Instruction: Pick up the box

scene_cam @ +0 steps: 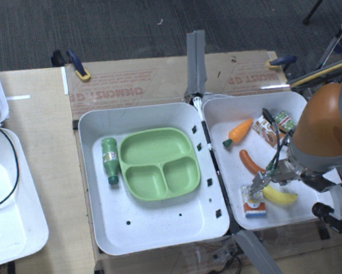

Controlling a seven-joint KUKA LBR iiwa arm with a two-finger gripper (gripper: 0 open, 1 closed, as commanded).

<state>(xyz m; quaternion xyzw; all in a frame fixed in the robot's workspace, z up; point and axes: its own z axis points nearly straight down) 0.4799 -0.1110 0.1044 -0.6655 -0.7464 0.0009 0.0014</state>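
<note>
The box (255,205) lay in the right bin's (234,157) near corner, touching the banana (280,196). The end effector (260,185) hovered there, its opening unclear; it risked catching the banana.
</note>
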